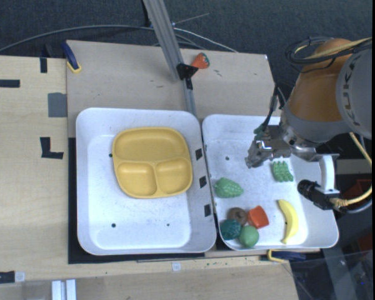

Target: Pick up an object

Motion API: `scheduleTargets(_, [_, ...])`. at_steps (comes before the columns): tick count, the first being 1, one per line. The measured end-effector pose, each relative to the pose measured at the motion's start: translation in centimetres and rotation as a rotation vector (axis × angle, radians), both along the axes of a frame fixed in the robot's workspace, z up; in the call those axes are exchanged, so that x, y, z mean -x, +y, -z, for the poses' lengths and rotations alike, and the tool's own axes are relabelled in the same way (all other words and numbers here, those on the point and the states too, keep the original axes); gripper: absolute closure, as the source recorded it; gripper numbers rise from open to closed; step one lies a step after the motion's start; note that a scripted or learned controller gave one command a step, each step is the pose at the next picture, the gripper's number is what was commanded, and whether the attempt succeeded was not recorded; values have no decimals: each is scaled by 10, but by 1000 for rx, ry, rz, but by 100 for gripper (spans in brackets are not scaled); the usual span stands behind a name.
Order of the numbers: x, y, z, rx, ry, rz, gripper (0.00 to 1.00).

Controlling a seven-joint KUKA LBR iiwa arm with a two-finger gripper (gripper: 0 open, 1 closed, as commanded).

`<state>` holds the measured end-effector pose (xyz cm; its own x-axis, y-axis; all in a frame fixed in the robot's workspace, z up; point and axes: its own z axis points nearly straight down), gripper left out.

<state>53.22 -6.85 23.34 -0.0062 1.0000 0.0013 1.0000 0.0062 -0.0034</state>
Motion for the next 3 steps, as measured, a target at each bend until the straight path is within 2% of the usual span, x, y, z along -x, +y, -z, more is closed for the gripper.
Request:
scheduleTargets(2, [-39,98,2,0,-2,-1,100])
scheduleTargets(3, [-43,153,-6,-1,-2,-2,100])
